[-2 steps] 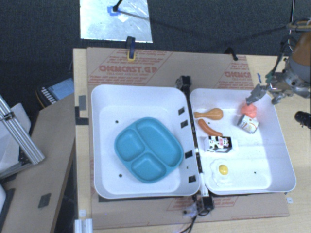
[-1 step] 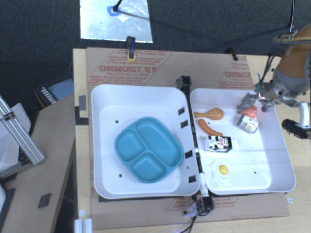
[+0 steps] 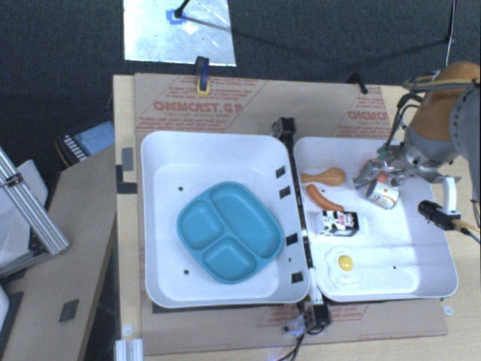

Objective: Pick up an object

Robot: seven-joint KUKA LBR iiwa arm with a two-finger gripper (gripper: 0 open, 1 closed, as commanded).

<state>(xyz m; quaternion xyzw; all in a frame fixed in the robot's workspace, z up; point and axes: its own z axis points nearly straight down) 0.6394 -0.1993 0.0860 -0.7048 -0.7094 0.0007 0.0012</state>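
A small can [image 3: 384, 195], white with an orange-red band, is seen tilted in the upper right part of the right bin [image 3: 432, 277]. It is set right at the tip of the gripper [image 3: 378, 173], which is reached in from the right on the grey arm [image 3: 443, 138] with its orange band. The can is met by the gripper from above, but whether it is clamped or merely touched cannot be told — the tips are blurred into the can's top.

To the left of the can, a tan drumstick [image 3: 325, 176] is laid near the bin's upper left corner. Just below it an orange sausage [image 3: 325, 198] is placed at a slant, its lower end close to a small black-and-white card [image 3: 339, 222]. Further down, a fried egg [image 3: 344, 265] with a yellow yolk is laid flat near the bin's front wall. None of these is touched by the gripper.

A black divider [image 3: 295, 201] is run between the two bins. In the left bin [image 3: 161, 156] a blue tray [image 3: 229, 232] with three compartments is laid flat, turned at an angle — nothing is held in its sections.

Both bins are borne on a cardboard sheet [image 3: 248, 100] spread over the surface.
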